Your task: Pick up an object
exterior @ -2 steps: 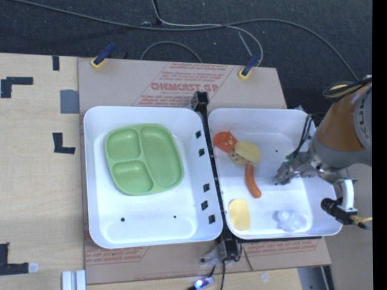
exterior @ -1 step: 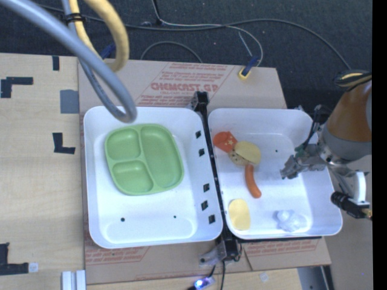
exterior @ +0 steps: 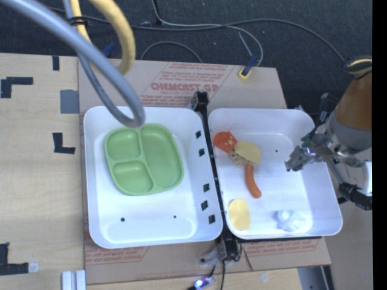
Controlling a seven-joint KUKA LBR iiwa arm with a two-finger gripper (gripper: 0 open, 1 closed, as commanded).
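Gripper (exterior: pixel 297 161) hovers at the right bin's (exterior: pixel 320 222) right edge, jaw state impossible to tell, with the orange carrot (exterior: pixel 253 182) lying well apart to its left.

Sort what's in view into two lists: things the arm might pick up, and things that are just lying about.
Belongs to the job:
- gripper, over the right bin
- red and yellow toy
- orange sausage-shaped piece
- pale yellow piece
- white crumpled piece
- green divided plate in the left bin

Just lying about:
- grey hose
- yellow hose
- cardboard sheet
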